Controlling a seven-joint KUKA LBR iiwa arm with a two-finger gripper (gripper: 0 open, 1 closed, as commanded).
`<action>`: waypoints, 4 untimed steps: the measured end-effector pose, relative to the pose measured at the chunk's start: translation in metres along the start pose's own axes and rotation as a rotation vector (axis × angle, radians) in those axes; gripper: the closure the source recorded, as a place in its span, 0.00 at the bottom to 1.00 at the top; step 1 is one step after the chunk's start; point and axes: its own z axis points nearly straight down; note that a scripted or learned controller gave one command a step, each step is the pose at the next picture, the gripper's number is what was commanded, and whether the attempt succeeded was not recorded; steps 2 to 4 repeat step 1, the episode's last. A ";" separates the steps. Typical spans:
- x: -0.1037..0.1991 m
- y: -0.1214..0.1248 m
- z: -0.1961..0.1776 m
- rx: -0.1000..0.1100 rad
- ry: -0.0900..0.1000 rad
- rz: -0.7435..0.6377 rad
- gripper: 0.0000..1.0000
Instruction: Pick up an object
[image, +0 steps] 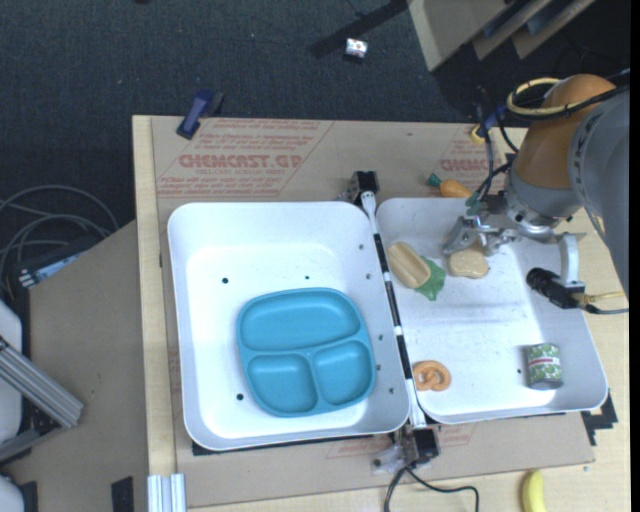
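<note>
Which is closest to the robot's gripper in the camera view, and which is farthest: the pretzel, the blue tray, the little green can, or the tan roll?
From the gripper:
1. Tan roll, just below it in the right bin.
2. Little green can, near that bin's lower right corner.
3. Pretzel, lower left of that bin; close to the can's distance, so hard to call.
4. Blue tray, in the left bin.

"CHEMCAST G P" in red on the brown board, repeated partly at right
</note>
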 end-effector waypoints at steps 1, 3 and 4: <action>0.098 -0.006 -0.090 0.001 0.003 0.001 1.00; 0.098 -0.006 -0.090 0.001 0.003 0.001 1.00; 0.098 -0.006 -0.090 0.001 0.003 0.001 1.00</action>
